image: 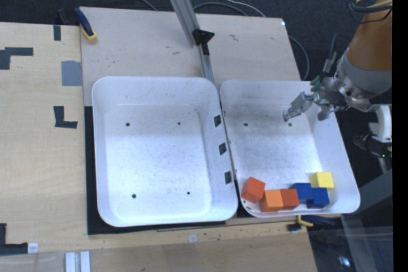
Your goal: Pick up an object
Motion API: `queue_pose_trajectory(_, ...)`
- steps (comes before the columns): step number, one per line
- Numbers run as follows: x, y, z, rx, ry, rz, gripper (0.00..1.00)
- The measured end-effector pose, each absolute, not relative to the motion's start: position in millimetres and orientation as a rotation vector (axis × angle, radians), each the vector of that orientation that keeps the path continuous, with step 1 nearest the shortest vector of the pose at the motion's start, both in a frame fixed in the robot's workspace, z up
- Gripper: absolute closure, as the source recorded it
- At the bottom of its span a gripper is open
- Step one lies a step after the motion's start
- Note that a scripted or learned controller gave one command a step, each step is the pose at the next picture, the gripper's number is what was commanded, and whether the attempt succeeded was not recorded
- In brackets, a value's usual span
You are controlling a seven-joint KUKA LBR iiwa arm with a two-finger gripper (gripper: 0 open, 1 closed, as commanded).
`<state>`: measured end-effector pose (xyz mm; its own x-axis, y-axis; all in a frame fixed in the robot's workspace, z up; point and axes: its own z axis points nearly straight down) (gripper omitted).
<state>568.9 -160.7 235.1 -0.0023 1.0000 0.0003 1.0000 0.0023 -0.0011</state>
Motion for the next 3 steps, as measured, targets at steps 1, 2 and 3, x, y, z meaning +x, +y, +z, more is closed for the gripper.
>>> queue_pose_trajectory(1,569.3,-160,245,-2.216,-2.225,0.001,1.0)
queue_pose_trajectory(2,578.0,-96,342,-2.217,-2.234,-0.009,1.0)
queue_pose_trajectory(3,536.0,-56,320,-2.215,-2.223,0.004,1.0)
